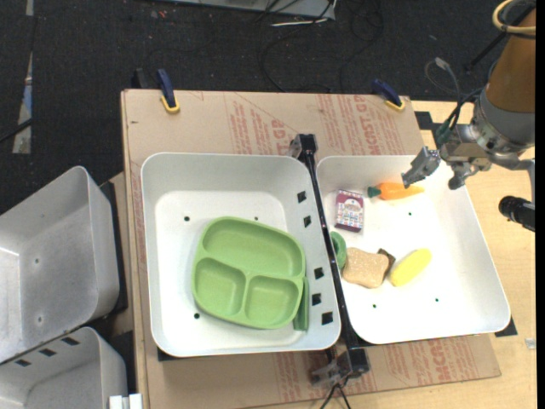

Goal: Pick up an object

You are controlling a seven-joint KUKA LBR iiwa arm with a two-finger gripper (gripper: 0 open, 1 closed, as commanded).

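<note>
My gripper [441, 171] hangs over the far right part of the right bin [464, 309], its two fingers spread apart with nothing between them. An orange carrot [398, 191] lies just left of and below the fingers. A small purple-and-white packet [349, 210] rests near the bin's left wall. Closer to the front lie a tan slice of toast [366, 267] and a yellow lemon-like piece [410, 267] side by side. A green item [339, 247] peeks out at the divider, mostly hidden.
The left bin [170, 194] holds a green three-compartment tray [249, 273]. Black clips run along the divider [317, 220] between the bins. Other white bins [51, 254] stand off the bench at the left. Blue-and-yellow clamps [168, 92] grip the bench's far edge.
</note>
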